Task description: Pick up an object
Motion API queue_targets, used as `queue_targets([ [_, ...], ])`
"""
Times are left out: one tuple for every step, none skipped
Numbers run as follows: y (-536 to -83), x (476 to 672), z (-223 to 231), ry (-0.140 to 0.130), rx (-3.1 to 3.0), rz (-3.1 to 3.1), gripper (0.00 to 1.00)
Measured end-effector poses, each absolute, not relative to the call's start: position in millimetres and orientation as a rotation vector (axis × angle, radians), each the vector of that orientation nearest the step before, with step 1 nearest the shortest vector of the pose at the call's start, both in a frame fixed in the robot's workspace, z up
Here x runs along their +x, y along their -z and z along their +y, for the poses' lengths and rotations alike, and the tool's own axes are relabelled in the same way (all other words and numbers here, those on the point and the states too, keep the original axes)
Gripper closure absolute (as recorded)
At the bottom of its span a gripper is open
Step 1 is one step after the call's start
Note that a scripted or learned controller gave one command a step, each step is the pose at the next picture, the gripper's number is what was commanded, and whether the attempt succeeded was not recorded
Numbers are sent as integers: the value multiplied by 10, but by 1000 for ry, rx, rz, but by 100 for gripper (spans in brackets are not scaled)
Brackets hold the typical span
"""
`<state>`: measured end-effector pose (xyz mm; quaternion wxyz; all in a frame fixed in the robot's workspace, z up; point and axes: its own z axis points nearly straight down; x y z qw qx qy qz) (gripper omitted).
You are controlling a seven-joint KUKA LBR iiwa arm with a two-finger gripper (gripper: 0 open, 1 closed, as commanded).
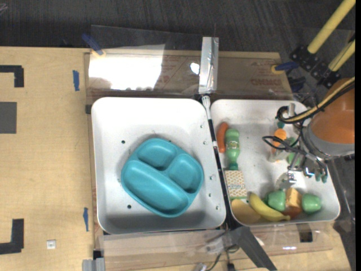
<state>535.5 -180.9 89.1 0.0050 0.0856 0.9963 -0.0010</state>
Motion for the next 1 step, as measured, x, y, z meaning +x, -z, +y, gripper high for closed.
queue_targets([
  [-887, 5951, -1658, 1, 362, 3108, 0],
])
